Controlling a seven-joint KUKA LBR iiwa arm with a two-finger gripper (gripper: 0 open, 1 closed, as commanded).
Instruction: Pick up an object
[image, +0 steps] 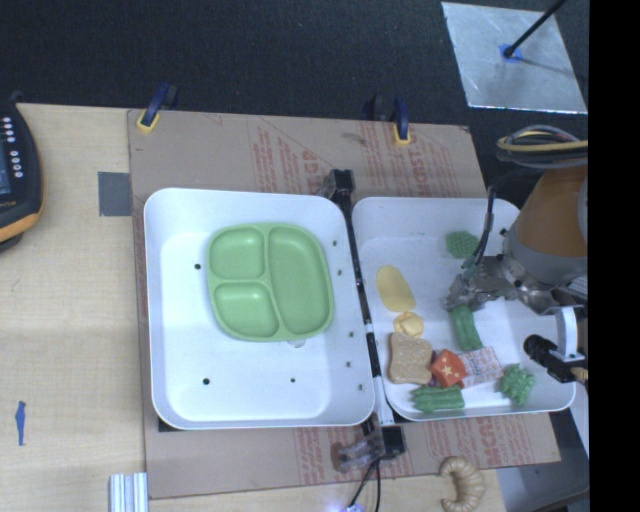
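A: Report the arm position.

B: The arm (548, 225) enters from the right edge of the camera view, orange band uppermost. The gripper (470, 293) is down inside the right bin (425, 215), near its middle right. Whether the pincer is wide, narrow or clamped on anything cannot be told from this angle.

A: What lies nearest the gripper?

B: A green cucumber-like piece (464, 327) lies directly below the gripper in the view, apparently touching or just beside its tip. A small green leafy piece (461, 243) sits above the gripper, toward the far wall of the bin.

A: List the other contents of the right bin.

B: A pale yellow oval piece (395, 288) lies left of centre. A smaller yellow piece (408, 324) is just below it. A slice of toy bread (408, 359) rests under that, near the bin's left wall. A red tomato-like piece (449, 368) is just beside the bread on its right. A green bean-like piece (437, 400) lies along the near wall. A green broccoli-like piece (516, 383) sits in the near right corner.

A: And the left bin?

B: The left bin (170, 380) holds a light green divided plate (270, 281) with three compartments, lying flat in the upper middle.

A: Anything outside the bins?

B: A tan curled object (462, 483) lies on the cardboard sheet (250, 150) below the right bin.
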